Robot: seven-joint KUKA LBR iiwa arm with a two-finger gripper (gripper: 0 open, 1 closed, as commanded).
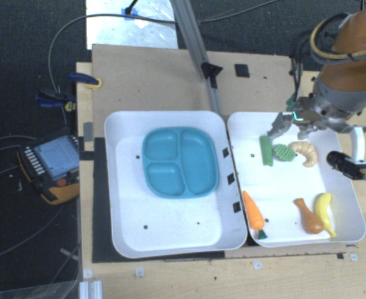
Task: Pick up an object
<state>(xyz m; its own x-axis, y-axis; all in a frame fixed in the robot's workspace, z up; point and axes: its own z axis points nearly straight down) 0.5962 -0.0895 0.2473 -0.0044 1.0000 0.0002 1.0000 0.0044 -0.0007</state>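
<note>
Right bin [245, 167]: gripper [293, 124] fingers apart, just above green cucumber [267, 151].

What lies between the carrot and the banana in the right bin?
In the camera view, the orange toy drumstick lies between the carrot and the banana, close beside the banana; bare bin floor separates it from the carrot.

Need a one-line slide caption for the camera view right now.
Gripper open above the right bin, near toy food; blue plate in the left bin.
</note>
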